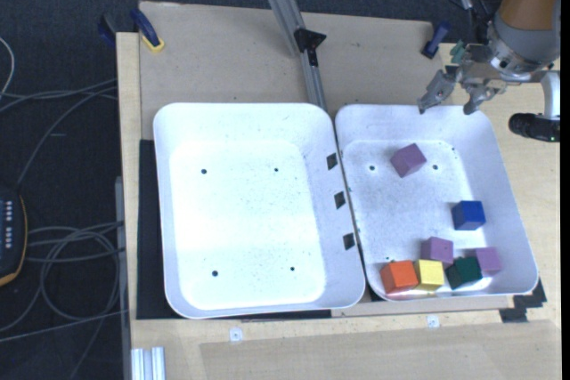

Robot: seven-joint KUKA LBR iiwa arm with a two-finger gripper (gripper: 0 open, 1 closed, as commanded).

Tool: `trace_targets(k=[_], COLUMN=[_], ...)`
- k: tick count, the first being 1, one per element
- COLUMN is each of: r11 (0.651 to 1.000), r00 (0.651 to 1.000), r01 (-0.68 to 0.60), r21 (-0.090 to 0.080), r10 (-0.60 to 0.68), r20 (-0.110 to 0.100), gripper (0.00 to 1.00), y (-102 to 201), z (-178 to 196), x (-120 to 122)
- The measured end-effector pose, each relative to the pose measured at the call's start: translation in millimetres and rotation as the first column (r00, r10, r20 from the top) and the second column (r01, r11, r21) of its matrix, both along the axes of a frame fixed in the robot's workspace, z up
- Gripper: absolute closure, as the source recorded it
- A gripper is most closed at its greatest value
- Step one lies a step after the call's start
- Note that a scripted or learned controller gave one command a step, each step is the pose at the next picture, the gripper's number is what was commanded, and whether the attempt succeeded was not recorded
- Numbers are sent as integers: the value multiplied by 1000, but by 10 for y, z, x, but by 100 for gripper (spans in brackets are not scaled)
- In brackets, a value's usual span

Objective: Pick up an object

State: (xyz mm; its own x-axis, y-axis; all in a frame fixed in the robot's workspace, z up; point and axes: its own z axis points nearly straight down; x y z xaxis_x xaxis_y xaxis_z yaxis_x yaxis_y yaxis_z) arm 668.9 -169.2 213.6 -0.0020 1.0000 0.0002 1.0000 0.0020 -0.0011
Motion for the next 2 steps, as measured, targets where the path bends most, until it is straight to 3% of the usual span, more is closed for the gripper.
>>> trace_targets(k=[1, 2], r11=[1000, 1000], r00=[1000, 1000], r01=[0, 1], r21=[-1, 0], r10=[0, -1], r20=[0, -4], gripper=[0, 0], y=[-3, -25], z=[0, -425], x=[-1, 12])
